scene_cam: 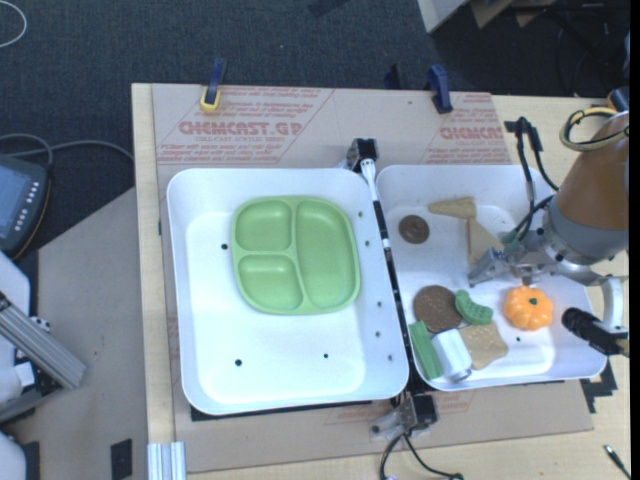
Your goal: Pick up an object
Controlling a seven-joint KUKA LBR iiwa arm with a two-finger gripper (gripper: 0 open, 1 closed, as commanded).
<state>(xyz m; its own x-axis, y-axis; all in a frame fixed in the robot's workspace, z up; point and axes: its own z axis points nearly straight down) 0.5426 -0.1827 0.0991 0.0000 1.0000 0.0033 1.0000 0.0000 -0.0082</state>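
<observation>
Right now your jaws [492,265] sit low in the right bin [500,183], state unreadable; the orange toy pumpkin [528,308] lies just beside them, toward the near-right.

The two bins [200,268] look like smooth, faintly glossy white plastic; the green divided plate [296,255] is matt plastic; the bench board [160,128] is pale, wood-like, printed in red; the orange pumpkin [528,308] shines, ribbed plastic.
</observation>
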